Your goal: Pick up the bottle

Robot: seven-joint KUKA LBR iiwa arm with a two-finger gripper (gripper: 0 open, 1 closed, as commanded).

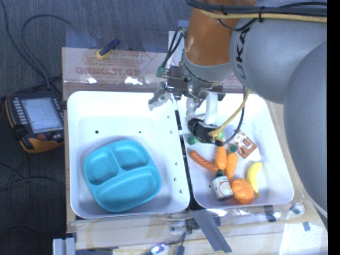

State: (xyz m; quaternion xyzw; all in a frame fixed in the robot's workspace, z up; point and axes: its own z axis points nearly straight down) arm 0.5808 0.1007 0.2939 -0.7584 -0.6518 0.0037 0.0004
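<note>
Not picked yet. Bottle [222, 186] sits in the right bin [277, 142], near its front edge, touching the orange fruit [242, 191] and just below the carrots [226, 161]. Claw [178, 93] hangs over the back end of the bins' shared wall, well apart from the bottle. I can't tell if it's apart or together. To do: reach, grip, lift. Left bin [85, 110] carries a blue plate [122, 174]. Teach pendant [34, 116] lies on the grey floor beyond the table's left edge.
</note>
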